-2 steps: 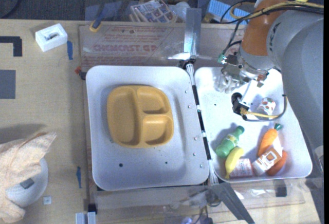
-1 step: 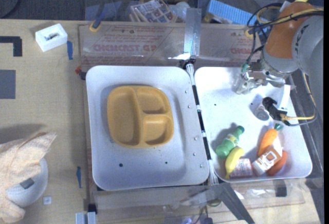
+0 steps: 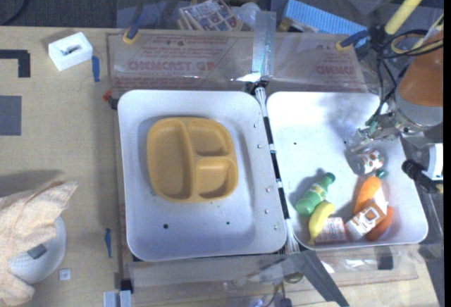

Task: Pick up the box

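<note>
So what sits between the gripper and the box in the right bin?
In the camera view, the carrot lies between the gripper and the box, its lower end touching the box.

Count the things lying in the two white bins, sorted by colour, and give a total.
Yellow: 2, the divided plate and the banana
Green: 1, the bottle
Orange: 1, the carrot
Orange and white: 1, the box
Total: 5
</note>
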Controlling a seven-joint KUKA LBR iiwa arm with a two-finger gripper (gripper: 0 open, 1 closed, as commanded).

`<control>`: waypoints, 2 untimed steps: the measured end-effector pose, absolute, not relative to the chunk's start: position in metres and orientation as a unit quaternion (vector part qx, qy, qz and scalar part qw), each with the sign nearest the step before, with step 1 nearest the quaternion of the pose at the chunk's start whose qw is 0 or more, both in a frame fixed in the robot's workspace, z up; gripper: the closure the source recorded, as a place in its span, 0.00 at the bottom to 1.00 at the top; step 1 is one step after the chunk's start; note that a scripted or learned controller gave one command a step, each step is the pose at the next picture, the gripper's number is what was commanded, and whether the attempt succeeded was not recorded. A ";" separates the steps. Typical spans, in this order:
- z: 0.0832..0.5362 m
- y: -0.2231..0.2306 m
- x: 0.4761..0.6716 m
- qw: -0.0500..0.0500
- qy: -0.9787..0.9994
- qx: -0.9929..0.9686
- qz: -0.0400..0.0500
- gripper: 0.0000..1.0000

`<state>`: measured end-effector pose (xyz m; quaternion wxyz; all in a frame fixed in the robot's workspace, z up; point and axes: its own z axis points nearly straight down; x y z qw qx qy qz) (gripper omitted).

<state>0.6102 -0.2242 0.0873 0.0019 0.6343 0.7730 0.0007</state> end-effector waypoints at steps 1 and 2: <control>0.087 -0.216 0.613 -0.001 0.776 0.631 0.004 0.00; 0.086 -0.181 0.652 0.003 0.759 0.651 0.001 0.00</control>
